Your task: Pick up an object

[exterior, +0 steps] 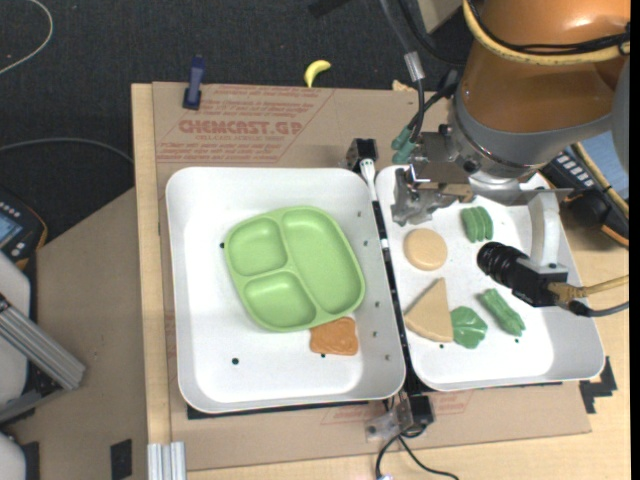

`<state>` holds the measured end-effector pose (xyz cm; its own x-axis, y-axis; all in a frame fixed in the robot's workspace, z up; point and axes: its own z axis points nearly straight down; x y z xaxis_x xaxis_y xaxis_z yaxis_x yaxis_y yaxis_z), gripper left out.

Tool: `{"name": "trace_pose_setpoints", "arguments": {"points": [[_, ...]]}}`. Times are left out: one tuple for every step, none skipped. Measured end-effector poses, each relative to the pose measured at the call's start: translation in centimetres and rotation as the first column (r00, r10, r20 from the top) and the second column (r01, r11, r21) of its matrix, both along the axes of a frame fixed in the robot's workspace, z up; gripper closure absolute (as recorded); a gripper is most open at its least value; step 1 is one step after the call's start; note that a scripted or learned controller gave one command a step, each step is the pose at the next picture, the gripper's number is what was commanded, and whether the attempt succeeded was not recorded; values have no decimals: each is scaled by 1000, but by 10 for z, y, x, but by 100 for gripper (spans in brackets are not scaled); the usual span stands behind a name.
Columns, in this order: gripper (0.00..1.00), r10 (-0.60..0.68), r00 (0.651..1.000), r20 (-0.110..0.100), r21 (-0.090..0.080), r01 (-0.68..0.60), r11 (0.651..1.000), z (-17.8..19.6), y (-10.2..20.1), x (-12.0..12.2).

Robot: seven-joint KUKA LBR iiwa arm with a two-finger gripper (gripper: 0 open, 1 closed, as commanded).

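Over the far left corner of the right bin (525, 360) hangs the gripper (415, 204), on the grey arm (530, 118) with its orange band, reaching in from the right. Cannot tell whether the gripper is open or closed, and nothing is visibly held in it. Just below it a tan round disc (426, 249) lies flat on the bin floor. Nearer the camera sits a tan wedge (430, 314), touching a green leafy piece (467, 327). A green ridged piece (476, 222) lies right of the disc and a long green piece (503, 310) right of the wedge. The left bin (200, 268) holds a green divided plate (292, 266), with an orange-brown slice (334, 339) at its near edge. Both bins sit on a cardboard sheet (240, 128) on the desk.
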<state>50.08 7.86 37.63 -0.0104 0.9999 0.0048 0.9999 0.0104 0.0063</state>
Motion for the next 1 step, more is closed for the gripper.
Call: {"name": "trace_pose_setpoints", "arguments": {"points": [[100,-9,1000,-2,-4,9,1000,8,-5,2]]}}
